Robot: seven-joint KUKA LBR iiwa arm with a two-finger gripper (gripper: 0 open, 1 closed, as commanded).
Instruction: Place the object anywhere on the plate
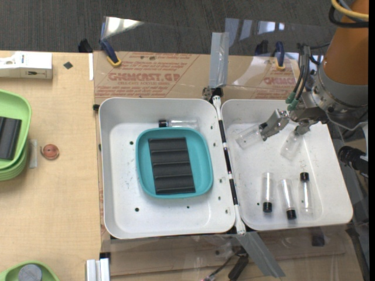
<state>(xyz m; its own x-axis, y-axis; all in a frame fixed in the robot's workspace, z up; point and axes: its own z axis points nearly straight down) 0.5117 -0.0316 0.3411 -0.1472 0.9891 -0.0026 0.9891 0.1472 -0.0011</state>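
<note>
End effector point(285, 123) spread, gripping nothing, near right bin point(334, 215) back edge; three vials point(285, 195) below; teal plate point(202, 157) well left.

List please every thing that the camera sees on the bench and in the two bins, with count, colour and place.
Plate: one, teal, with a dark ribbed insert, in the left bin.
Left bin: one, white, middle of the bench.
Right bin: one, white, beside the left bin.
Tubes in right bin: three, clear with black caps, lying side by side near the front.
Tube in left bin: one, clear with black cap, behind the plate.
Green tray: one, at the left edge of the bench.
Small round disc: one, reddish, beside the green tray.
White box: one, back left corner.
Arm: one, grey and orange, at the right.
End effector: one, over the back of the right bin.
</note>
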